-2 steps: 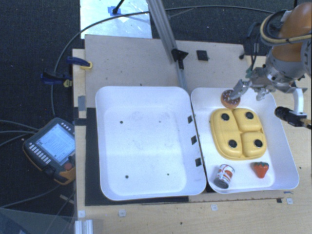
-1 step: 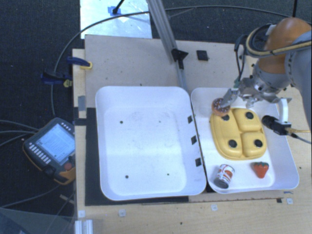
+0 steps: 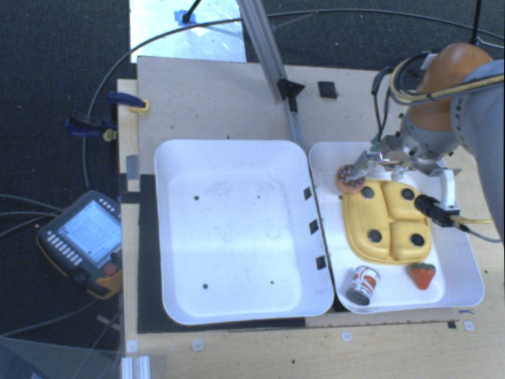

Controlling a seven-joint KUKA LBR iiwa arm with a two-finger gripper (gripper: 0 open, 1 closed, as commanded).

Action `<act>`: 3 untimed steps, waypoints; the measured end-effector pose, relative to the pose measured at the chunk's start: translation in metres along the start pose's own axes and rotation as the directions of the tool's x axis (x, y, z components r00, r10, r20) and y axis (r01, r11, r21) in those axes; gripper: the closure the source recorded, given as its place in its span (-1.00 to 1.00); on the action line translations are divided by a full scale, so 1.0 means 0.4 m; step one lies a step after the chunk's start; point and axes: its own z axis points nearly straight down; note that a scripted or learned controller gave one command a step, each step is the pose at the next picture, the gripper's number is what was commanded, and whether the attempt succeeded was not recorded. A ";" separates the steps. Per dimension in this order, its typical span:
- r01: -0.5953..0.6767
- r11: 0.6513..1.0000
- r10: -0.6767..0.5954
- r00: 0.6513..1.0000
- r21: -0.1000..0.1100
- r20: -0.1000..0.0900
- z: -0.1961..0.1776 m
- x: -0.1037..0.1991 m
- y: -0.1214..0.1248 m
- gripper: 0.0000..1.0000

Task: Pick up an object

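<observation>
**A:** Start closest to the camera. What lies on the near side of the gripper?

**B:** All in the same right bin, nearest first: a small white and red can tipped on its side, well short of the gripper. Just beside the can, toward the arm's side, is a red toy strawberry. Next comes a yellow divided tray with black dots in its sections. It runs from near those two up to a spot under the wrist.

**A:** And the thing to pick?

**B:** The likeliest one is a doughnut, brown with a pale pink top. It lies right at the gripper's tip, on the side away from the arm, hard against the tray's far corner. I cannot tell whether they touch.

**A:** Is the gripper clamped on it?

**B:** I cannot tell. The tip sits above the doughnut's edge, and the view does not show whether it is apart or together.

**A:** Anything crowding it?

**B:** The tray on the near side and the bin wall just past the doughnut. Black clips sit along the seam with the left bin, which lies further out on that same side.

**A:** Beyond the gripper?

**B:** Bare bench, a small black block, and a slanted grey pole. A blue and yellow clamp grips the bench's far-side edge, well apart.
</observation>
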 end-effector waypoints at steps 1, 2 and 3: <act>-0.003 1.000 0.003 1.000 0.003 0.001 0.080 0.000 0.008 -1.00; 0.000 1.000 0.000 1.000 -0.008 -0.001 0.042 0.003 0.016 1.00; -0.003 1.000 0.003 1.000 0.005 0.002 -0.108 -0.020 0.028 1.00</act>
